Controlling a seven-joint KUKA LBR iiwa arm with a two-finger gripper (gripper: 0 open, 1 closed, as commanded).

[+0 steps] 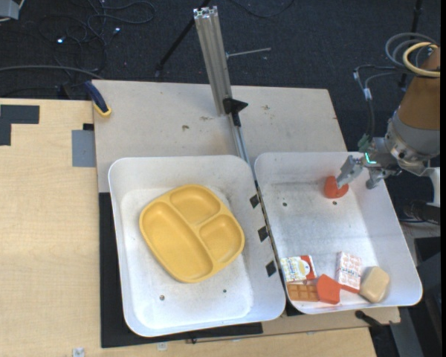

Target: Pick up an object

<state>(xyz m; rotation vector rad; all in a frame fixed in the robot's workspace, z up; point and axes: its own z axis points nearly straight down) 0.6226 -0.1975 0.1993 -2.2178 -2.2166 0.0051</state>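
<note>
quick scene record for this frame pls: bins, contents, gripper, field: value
left bin: yellow divided plate
right bin: orange-red object near far edge; snack packets, orange block, tan bread-like piece at near edge
gripper: over far right of right bin, one finger beside the orange-red object
grasp: cannot tell
arm: enters from right

No text can be read. The small carton (298, 268) and packet (348, 271) at the lower right of the frame bear printing, too small and blurred to make out.
</note>
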